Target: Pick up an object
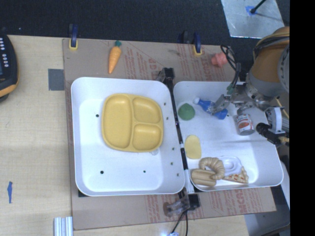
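In the right bin (266,154), my gripper (220,105) reaches in from the right and sits low over a blue and white object (206,104) near the bin's back. Whether it grips that object is unclear. Just to its left lies a green round piece (186,111), and a small can (244,124) lies to its right under the wrist. Toward the front are a pale yellow oval (192,146), a croissant (208,171) and a pizza slice (236,176).
The left bin (88,171) holds a yellow divided plate (133,122). A toy carrot (114,57) and a pink piece (219,59) lie on the cardboard behind the bins. A black device (7,65) sits at the far left edge.
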Controlling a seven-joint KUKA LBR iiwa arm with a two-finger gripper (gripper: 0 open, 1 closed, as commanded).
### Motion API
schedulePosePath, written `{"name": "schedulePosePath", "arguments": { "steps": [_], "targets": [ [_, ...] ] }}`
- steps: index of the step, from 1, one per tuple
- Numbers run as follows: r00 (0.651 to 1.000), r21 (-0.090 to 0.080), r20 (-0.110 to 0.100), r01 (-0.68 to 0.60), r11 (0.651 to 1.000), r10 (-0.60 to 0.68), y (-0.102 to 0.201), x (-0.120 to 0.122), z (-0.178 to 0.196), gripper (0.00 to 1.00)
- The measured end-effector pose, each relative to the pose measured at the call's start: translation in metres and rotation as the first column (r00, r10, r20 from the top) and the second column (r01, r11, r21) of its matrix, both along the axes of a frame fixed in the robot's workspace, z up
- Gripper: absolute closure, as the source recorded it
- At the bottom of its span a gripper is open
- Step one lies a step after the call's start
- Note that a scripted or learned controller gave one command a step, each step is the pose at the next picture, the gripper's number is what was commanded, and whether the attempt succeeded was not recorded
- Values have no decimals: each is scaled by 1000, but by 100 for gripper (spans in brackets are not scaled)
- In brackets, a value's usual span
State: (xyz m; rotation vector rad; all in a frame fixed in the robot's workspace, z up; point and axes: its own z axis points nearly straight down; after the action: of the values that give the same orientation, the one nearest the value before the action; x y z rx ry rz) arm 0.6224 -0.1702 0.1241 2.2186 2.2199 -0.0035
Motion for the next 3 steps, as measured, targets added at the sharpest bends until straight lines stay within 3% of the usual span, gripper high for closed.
{"name": "schedulePosePath", "arguments": {
  "steps": [1,2,3],
  "targets": [
    [1000,1,3,-2,1000,2,-43,34,42,0],
    [1000,8,-11,-9,1000,9,51,-11,-12,0],
    [1000,3,1,-7,1000,7,39,36,-22,0]
  ]
}}
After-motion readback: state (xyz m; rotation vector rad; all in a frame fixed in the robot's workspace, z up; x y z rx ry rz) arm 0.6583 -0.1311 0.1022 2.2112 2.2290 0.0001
